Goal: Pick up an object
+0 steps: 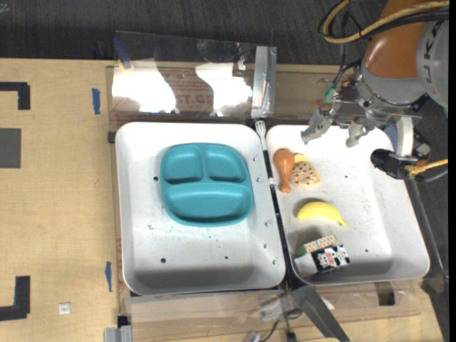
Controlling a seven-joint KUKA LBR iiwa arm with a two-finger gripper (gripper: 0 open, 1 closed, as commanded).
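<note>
While your gripper [334, 130] hung open and unladen, the banana [320, 213] looked light, smooth and best pinched mid-body

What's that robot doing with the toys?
The robot arm's gripper hangs open above the far end of the right bin, holding nothing. Below it lie a toy drumstick, a cookie, a banana and a small box. A blue divided plate sits in the left bin.
</note>
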